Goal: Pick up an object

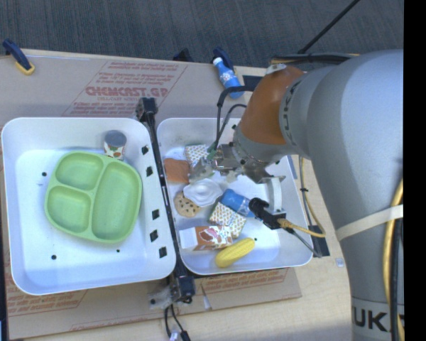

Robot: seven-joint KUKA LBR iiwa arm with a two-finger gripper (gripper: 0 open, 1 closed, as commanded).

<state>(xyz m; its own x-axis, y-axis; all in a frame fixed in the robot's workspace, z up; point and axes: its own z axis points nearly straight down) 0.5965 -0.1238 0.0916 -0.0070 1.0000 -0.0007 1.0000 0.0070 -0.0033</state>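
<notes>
The metal two-finger claw (pixel 207 163) is low in the right-hand shallow white plastic bin (pixel 295 256), half masked by the grey wrist; its grip state cannot be told. Just below it lies a crumpled white wrapper (pixel 201 190), with a smooth yellow plastic banana (pixel 235 252) farther below.

Small items jumbled in right bin (pixel 298 258): banana (pixel 236 252), cookie (pixel 187 205), blue bottle (pixel 236 200).

Fixed overhead camera, slanted down on two white bins (pixel 14 190), arm (pixel 341 119) from right.
</notes>
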